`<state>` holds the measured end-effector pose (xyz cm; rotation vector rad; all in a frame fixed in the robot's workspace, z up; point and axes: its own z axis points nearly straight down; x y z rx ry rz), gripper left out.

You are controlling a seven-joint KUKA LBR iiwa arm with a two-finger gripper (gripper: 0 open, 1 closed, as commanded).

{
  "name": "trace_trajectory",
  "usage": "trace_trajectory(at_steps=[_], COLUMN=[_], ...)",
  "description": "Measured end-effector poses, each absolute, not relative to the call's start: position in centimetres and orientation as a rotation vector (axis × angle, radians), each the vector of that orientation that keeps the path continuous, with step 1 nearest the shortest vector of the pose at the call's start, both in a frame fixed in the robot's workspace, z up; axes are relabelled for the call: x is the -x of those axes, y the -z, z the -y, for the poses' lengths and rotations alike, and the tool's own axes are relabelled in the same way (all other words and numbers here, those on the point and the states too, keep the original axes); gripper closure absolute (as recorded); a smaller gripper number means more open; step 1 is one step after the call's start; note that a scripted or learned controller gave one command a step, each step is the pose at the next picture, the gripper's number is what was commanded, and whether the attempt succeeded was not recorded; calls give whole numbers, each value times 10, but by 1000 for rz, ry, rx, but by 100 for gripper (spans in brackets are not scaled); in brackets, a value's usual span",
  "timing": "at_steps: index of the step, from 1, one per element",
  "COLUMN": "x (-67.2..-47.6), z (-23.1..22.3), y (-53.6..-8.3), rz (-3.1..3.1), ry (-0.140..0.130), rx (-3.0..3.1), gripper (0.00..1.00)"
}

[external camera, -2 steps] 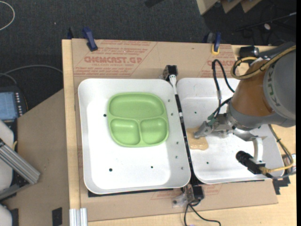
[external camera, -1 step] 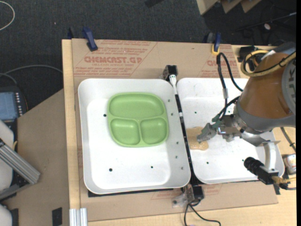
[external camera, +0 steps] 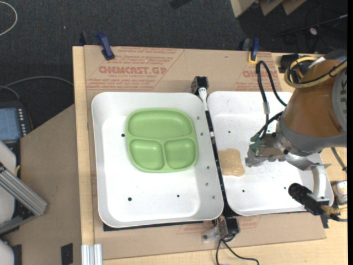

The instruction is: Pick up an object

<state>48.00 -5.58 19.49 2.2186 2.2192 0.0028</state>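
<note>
Jaws first: you cannot tell how they stand, because the gripper (external camera: 255, 154) is a dark cluster under the arm's wrist and its working end is hidden from above. Nothing can be seen held in it.

Nearest you, the right bin (external camera: 265, 203) has bare white floor along its front edge. A little farther in, a flat tan piece, possibly a slice of toy bread (external camera: 230, 162), lies against the bin's left wall, beside the divider between the bins. The gripper sits just to its right, close enough that you should judge this as a low approach on that piece; whether they touch is unclear.

Across the divider, a green divided plate (external camera: 162, 139) rests in the middle of the left bin (external camera: 110, 192), well apart from the arm. Its broad, shallow form would likely be harder to pinch.
</note>
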Motion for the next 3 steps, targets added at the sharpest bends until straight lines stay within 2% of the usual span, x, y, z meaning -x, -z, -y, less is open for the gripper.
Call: trace_trajectory(at_steps=[1,2,3], x=[-480,-560,-493], z=[-19,10,-31], y=[-247,-277,-334], rz=[-2230,-2216,-2227], ry=[-10,-8,-9], rx=[-2210,-2215,-2214], gripper=[100,100,100])
